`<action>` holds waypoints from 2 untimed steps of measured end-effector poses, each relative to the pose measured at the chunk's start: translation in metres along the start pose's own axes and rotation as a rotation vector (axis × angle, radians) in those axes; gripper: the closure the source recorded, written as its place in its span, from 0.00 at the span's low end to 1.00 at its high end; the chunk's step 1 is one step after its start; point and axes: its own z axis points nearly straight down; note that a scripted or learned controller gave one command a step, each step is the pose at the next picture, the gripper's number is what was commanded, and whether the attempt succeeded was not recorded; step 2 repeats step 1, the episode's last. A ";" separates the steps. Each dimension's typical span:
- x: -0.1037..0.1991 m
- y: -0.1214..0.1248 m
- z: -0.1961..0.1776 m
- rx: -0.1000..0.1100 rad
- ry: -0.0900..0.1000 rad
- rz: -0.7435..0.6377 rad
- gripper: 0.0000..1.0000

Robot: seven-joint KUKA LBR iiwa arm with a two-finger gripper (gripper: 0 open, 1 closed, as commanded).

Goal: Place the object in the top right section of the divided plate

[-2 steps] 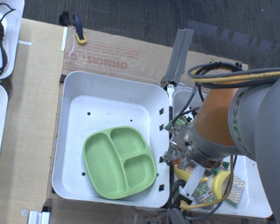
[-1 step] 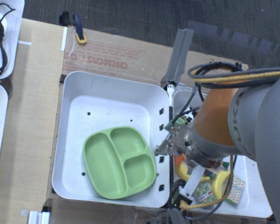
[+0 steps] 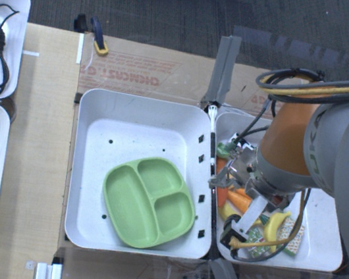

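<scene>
Presently the grey arm is positioned over the right shallow white bin [image 3: 327, 230], where small toy foods are heaped, among them an orange carrot-shaped piece [image 3: 239, 199] and a yellow banana-shaped piece [image 3: 274, 226]. The hand [image 3: 237, 183] is set low among these, apparently so that one may be picked. Whether it is spread or pressed together cannot be told, and nothing is seen to be held. Which piece is the object cannot be told either. The pale green divided plastic plate [image 3: 149, 201] lies askew in the left shallow white bin [image 3: 93, 148], well apart from the hand, with its sections bare to receive the object.
</scene>
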 end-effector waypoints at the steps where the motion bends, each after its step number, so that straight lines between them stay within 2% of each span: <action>1: 0.000 0.001 -0.008 0.002 -0.004 -0.003 1.00; 2: 0.000 0.001 -0.008 0.002 -0.004 -0.003 1.00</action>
